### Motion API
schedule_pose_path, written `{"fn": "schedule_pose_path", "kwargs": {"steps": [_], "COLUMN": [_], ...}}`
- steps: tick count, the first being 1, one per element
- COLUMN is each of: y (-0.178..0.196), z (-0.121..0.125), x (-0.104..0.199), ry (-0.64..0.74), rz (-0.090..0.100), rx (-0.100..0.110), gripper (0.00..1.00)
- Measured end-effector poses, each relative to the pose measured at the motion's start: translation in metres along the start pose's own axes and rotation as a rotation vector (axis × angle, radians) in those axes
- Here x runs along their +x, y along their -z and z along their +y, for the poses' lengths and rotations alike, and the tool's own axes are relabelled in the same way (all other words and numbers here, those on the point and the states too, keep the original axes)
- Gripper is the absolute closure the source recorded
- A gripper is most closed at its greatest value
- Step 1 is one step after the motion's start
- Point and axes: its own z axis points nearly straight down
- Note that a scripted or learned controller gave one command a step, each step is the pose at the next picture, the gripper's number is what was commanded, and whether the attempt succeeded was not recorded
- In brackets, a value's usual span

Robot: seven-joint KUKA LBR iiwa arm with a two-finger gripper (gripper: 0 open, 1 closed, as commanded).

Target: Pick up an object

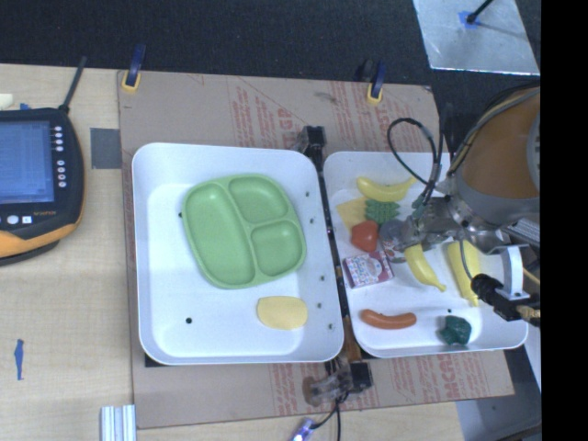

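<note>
Red tomato (365,236) just left of the hand (397,237).

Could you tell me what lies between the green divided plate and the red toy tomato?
In the camera view, only the adjoining white bin walls separate the green divided plate from the red toy tomato.

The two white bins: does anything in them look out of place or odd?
Nothing looks damaged or spilled. One thing stands out: the flat yellow piece lies on the left white bin floor, outside the green three-compartment plate, while the other toy foods crowd the right white bin.
</note>
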Motion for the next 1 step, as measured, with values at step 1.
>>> {"fn": "schedule_pose_path", "kwargs": {"steps": [1], "y": [0.0363], "z": [0.0636], "x": [0.0861], "ry": [-0.002], "rz": [0.002], "rx": [-0.001], "gripper": [1.00]}}
